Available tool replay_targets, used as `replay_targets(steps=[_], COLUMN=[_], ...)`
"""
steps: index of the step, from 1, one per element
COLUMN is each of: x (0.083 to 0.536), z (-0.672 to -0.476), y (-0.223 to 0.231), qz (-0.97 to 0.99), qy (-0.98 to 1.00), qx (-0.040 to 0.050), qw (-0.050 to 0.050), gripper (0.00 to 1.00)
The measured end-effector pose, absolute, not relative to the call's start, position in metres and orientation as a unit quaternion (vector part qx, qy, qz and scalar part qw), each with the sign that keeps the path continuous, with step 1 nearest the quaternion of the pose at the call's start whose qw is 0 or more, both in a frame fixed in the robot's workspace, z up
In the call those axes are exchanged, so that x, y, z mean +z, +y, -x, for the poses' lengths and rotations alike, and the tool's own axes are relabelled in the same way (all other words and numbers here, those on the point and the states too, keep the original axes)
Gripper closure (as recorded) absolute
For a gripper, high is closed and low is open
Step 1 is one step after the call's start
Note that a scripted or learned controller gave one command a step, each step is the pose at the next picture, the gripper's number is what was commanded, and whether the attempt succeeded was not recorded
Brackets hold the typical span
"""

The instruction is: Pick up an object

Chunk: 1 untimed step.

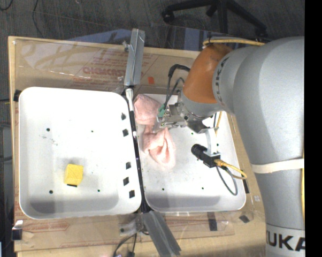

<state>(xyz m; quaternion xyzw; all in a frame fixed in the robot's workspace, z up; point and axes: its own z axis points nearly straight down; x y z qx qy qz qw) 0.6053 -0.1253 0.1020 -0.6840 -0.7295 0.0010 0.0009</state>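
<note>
Over the right bin [225, 199], near its upper left corner, the claw [169, 119] sits low against a pink cloth [156, 143]. Claw body is a small metal block with a green spot on it; its fingers are lost against the cloth, so whether they are parted or closed on anything cannot be told.

Pink cloth: crumpled, soft-looking, lying along the left wall of the right bin. One lump up near the top corner, a second larger fold below it, reaching toward the bin's middle. The claw is at the cloth's right edge, between the two lumps.

Arm [268, 106]: bulky grey casing coming in from the right, orange band [201, 79] just above the wrist. Lettering "KUKA" in black on the casing at lower right, partly cut by the frame edge. A black cable [225, 175] loops off the wrist over the bin floor, with a black connector and a yellow-orange lead beside it.

Left bin [27, 143]: a small yellow block [74, 174], sponge-like, rests on the floor toward the lower left, well apart from the claw.

Bench [64, 58]: tan board under a clear sheet, faint reddish printed writing behind the left bin, too washed out to read. A grey metal bar runs along the seam between the bins.
</note>
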Motion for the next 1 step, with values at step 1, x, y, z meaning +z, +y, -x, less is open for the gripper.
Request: replay_targets(steps=[1], x=[0.1923], z=[-0.6329], y=[-0.0803], qz=[0.658], qy=[-0.753], qx=[0.0006], qw=[0.0], gripper=[1.0])
